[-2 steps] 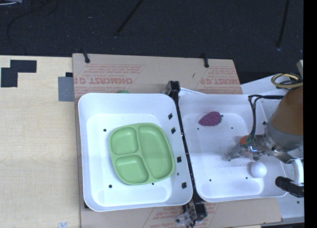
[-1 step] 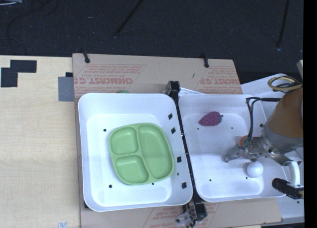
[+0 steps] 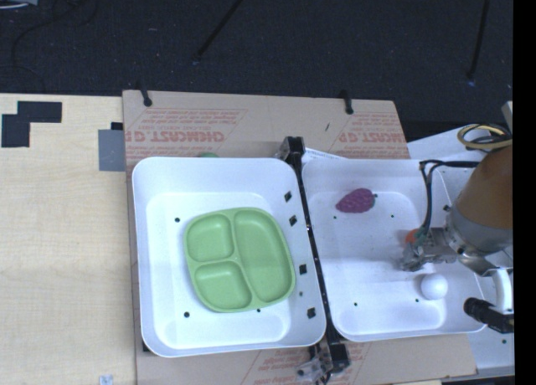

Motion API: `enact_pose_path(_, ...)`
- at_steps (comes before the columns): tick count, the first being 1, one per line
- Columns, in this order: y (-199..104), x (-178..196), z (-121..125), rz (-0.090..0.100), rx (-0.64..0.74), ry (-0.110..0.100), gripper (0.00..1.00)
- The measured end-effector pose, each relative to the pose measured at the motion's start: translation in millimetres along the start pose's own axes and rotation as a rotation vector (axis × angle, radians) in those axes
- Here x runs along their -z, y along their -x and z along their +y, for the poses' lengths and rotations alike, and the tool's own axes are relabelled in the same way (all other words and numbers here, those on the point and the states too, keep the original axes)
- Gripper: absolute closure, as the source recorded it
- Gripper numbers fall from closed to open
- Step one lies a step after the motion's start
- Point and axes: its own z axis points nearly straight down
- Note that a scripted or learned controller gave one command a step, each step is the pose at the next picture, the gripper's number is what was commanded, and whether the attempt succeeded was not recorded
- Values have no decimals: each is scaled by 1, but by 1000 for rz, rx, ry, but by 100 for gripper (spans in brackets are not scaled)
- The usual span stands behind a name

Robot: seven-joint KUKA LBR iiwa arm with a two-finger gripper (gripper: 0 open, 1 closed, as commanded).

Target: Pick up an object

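the robot's fingers [image 3: 416,256] sit low in the right bin [image 3: 368,325], near its right wall, the grey metal tips bunched over the floor just above and to the left of a small white ball [image 3: 433,286]; whether they are spread or pressed together cannot be told from this slant, and nothing shows between them; a speck of orange-red lies at the tips, too small to name; the wrist and its orange band [image 3: 496,187] lean in over the bin's right rim, cables looping above, which suits a downward reach at whatever lies on that side of the bin; judged from this, the try is at the grasp itself, with no object yet lifted.

the likeliest target is the white ball, round, smooth and pale against the white floor, resting just beside the tips and seemingly apart from them; being round, it may roll away from a closing pinch; a purple, bumpy, berry-like piece [image 3: 356,201] lies well apart toward the bin's far left corner, untouched.

in the left bin [image 3: 159,207] a light green divided plate [image 3: 239,259] with three compartments lies flat and a little askew; both bins rest on a cardboard sheet [image 3: 251,124] laid over the pale wooden tabletop [image 3: 59,241].
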Motion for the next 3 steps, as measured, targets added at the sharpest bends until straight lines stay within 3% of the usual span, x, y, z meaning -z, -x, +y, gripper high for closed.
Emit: enact_pose_path(3,2,141,10,-3,4,5,100)
